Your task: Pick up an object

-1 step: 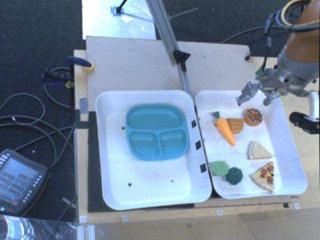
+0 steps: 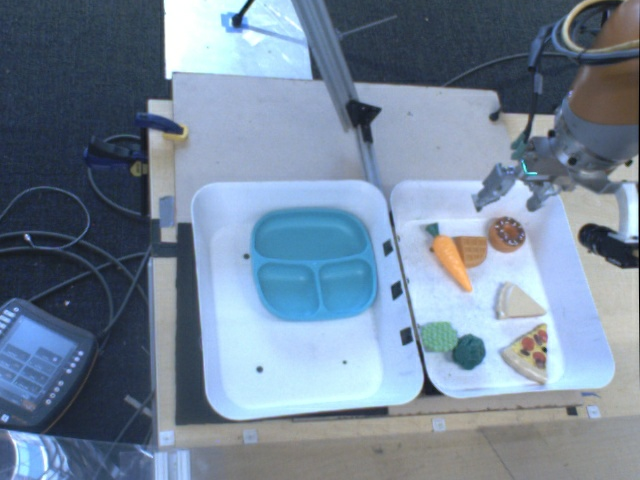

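1. The two-finger gripper [image 2: 516,190] hangs over the far edge of the right shallow white bin [image 2: 585,313], its fingers spread apart with nothing between them.
2. Just below it lies a round brown doughnut toy [image 2: 507,234]; beside that, a tapered orange carrot [image 2: 451,260] touches a tan waffle piece [image 2: 471,251].
3. Near the front wall sit a pale sandwich wedge [image 2: 518,302], a pizza slice [image 2: 528,353] and two knobbly green broccoli pieces [image 2: 453,344].
4. The left bin [image 2: 225,368] holds a smooth blue divided plastic tray [image 2: 312,263].
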Available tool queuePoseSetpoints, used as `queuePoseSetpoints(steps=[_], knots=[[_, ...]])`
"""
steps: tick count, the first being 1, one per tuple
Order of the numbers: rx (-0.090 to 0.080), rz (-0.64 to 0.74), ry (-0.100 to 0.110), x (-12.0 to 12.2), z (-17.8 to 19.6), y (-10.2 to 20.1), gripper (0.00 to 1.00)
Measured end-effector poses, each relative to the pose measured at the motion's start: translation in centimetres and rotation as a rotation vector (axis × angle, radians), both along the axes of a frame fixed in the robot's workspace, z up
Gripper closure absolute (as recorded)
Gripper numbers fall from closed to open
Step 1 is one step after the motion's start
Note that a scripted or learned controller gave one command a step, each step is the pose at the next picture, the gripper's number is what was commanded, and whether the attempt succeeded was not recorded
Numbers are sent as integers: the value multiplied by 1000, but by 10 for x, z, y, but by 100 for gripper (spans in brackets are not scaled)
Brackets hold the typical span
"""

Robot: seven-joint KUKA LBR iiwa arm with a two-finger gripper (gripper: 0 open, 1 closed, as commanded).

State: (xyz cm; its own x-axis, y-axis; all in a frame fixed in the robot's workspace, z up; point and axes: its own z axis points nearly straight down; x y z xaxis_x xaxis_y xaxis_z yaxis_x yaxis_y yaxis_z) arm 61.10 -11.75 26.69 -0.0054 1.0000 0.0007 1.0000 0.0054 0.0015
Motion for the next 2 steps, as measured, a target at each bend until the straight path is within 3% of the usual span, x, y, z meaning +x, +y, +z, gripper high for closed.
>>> queuePoseSetpoints(steps=[2], knots=[[0,-6,7,-6,-113,9,0]])
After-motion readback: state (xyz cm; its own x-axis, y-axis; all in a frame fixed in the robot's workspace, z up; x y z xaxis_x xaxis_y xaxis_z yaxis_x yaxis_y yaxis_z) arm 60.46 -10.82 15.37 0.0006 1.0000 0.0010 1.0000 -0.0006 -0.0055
